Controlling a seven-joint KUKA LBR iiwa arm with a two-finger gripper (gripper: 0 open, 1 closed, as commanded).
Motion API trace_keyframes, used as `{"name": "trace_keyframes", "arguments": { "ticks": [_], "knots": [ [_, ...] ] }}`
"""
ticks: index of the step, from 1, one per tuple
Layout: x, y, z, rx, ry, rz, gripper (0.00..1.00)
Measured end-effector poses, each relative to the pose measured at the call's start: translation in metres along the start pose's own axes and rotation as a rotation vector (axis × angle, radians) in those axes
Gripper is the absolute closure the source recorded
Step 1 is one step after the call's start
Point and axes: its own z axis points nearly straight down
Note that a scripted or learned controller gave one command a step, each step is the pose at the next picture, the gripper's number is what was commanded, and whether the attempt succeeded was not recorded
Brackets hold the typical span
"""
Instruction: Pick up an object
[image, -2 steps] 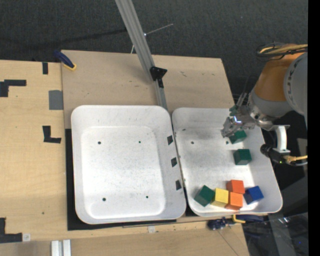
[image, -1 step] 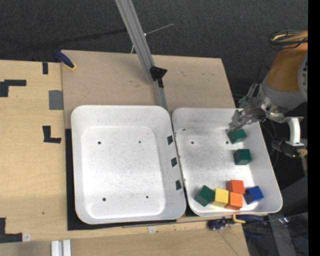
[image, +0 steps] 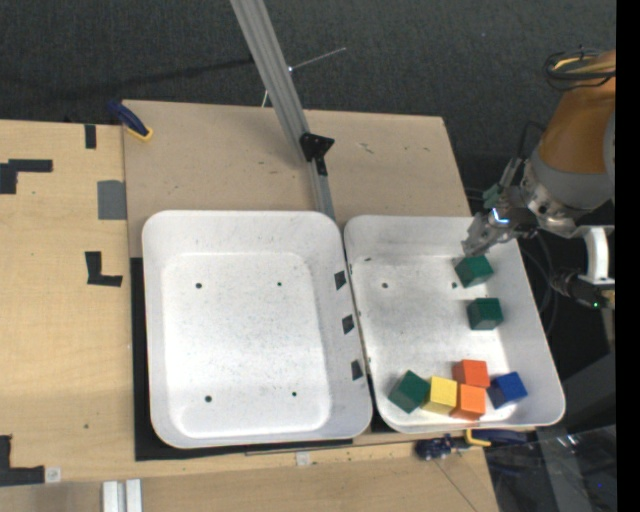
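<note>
The tool (image: 487, 232) hangs low over the upper right part of the right bin (image: 400, 250), its tip just above and beside a green block (image: 474, 269), perhaps touching that block's upper corner. From here I cannot tell whether it is released or clenched, and nothing shows as gripped.

That green block looks like the one in hand. It sits tilted on the bin floor, near the right wall. To take it well, I would judge the tool needs to come squarely over the block's middle, turned to match its skewed sides, then go straight down so it straddles the block instead of nudging a corner. The wall is close, so there is little room on that side.

A second green block (image: 485, 313) lies just below it, apart and free all round. Down in the lower right corner, a green, a yellow, two orange and a blue block crowd into a cluster (image: 455, 390), touching one another, which looks a harder pick.

The arm (image: 575, 140) reaches in from the right, its orange band high above the grey wrist, which bends down and leftward into the bin. The left bin (image: 240, 230) sits alongside on the counter (image: 200, 150).
</note>
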Motion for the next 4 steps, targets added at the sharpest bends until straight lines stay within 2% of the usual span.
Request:
{"name": "trace_keyframes", "arguments": {
  "ticks": [1, 2, 4],
  "knots": [
    [0.059, 0.006, 0.009, 0.003, 0.001, -0.005, 1.00],
    [0.105, 0.004, 0.013, 0.004, 0.001, -0.004, 1.00],
    [0.204, 0.017, -0.001, 0.003, 0.001, -0.005, 1.00]
  ]
}}
